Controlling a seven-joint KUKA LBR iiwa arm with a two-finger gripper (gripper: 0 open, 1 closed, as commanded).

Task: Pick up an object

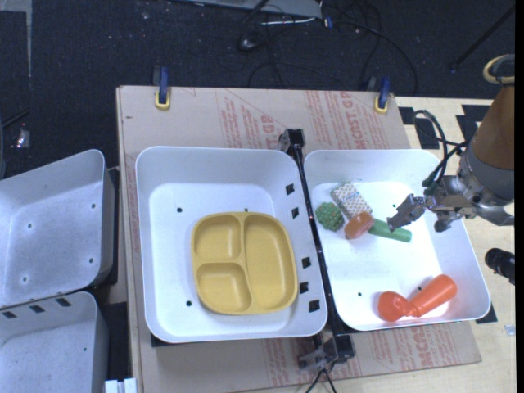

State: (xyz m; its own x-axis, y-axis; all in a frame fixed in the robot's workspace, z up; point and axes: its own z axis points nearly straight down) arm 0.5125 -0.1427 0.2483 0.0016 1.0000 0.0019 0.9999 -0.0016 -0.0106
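Gripper (407,212) hangs low over the right bin (458,256), arm (491,158) reaching in from the right with the wrist angled down-left. Bins sit side by side on a cardboard-topped bench (221,117), dark floor and cables behind. Can't tell if the fingers are open or closed; they're right above the green stick (390,232), next to an orange ball (358,226). Yellow tray (244,263) is in the left bin (155,219).

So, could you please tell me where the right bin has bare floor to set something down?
Bare floor lies between the green stick and the orange bottle-shaped toy, and along the white right bin's far wall. Crowded: the knobbly green ball, patterned block, gripper.
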